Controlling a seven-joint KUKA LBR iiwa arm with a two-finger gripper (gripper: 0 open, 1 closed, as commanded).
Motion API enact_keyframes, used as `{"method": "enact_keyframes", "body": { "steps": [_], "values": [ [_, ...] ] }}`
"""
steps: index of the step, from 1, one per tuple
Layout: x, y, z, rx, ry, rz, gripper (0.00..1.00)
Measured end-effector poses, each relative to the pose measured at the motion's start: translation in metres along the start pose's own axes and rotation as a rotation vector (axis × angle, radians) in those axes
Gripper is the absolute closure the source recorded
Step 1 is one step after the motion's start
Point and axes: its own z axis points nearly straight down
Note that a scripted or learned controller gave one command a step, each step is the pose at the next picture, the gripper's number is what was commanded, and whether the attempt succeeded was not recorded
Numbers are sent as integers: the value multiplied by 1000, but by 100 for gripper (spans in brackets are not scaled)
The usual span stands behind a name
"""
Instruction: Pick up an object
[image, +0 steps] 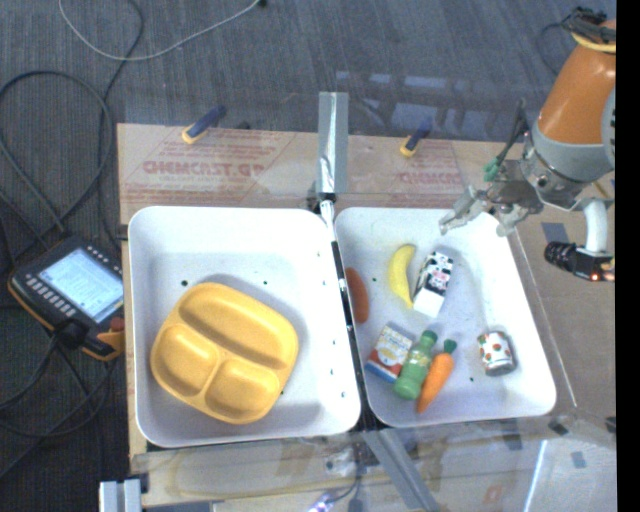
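A grey KUKA arm with an orange band reaches in from the upper right of the frame, its gripper (482, 213) poised over the top right corner of the right-hand bin (535, 345); the jaws appear spread and released, with nothing between them, though the slanted view makes this hard to confirm. Two shallow white bins sit side by side on the tabletop (250, 165). The left bin (150, 250) carries a yellow compartment tray (225, 350), lying upside down toward the lower left of the frame. The right bin holds the loose items: a yellow banana (401, 274) near its upper middle, a black-and-white carton (434, 279) just beside the banana on the right, and a reddish sausage (357, 293) along the bin's left wall. Lower down, a small box (390, 351), a green bottle (416, 365) and an orange carrot (436, 376) lie close together, the bottle between the other two. A small can (495, 352) rests apart at lower right. A handheld control pendant (70, 290) with a lit screen lies on the floor at the left edge of the frame.
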Motion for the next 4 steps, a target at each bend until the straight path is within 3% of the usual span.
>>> {"method": "enact_keyframes", "body": {
  "steps": [1, 2, 3, 4],
  "values": [
    [8, 8, 142, -27, -4, 16, 0],
    [27, -11, 153, -31, -10, 25, 0],
    [27, -9, 140, -35, -7, 26, 100],
    [110, 5, 57, 0, -2, 66, 100]
  ]
}}
